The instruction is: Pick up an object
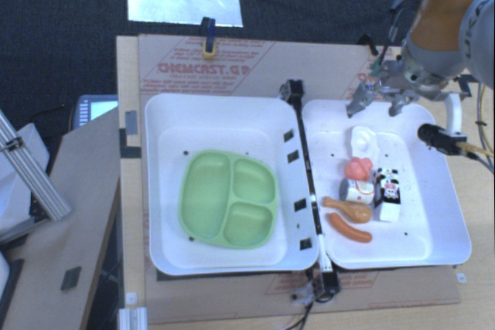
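The right bin (441, 243) holds several small items. A white lump (363, 139) lies near its back. Below it come a pink piece (358, 168), a black-and-white carton (388, 197), a tan drumstick (348, 207) and an orange sausage (349, 228). My gripper (377, 103) hangs over the bin's back rim, above and apart from the white lump. Its fingers are spread open with nothing between them.
A green divided plate (229, 199) lies in the left bin (162, 135). A black hinge strip (303, 166) runs between the two bins. The arm's grey and orange wrist (445, 8) stands over the back right corner.
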Available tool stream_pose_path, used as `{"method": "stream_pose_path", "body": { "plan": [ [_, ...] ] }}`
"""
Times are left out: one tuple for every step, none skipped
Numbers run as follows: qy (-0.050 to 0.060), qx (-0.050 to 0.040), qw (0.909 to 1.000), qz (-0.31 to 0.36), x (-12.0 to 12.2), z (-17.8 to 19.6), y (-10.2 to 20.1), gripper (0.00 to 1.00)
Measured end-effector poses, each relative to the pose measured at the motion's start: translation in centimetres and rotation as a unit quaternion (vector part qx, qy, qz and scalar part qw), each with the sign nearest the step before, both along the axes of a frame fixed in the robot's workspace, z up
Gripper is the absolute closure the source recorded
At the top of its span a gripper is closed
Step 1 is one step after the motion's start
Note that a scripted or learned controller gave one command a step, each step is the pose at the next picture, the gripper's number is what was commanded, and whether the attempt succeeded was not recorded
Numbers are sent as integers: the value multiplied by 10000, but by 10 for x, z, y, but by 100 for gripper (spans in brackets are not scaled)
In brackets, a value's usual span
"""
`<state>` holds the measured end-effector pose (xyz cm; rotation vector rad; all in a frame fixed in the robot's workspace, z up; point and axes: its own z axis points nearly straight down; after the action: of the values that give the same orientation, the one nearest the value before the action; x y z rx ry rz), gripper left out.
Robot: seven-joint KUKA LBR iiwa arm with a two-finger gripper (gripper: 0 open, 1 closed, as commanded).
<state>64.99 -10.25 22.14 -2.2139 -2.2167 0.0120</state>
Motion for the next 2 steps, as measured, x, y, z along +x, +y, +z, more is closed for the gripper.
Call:
{"method": "stream_pose_path", "body": {
  "plan": [
    [-64, -6, 10000, 9, 2, 8, 0, 0],
    [-60, -5, 10000, 6, 0, -34, 5, 0]
  ]
}}
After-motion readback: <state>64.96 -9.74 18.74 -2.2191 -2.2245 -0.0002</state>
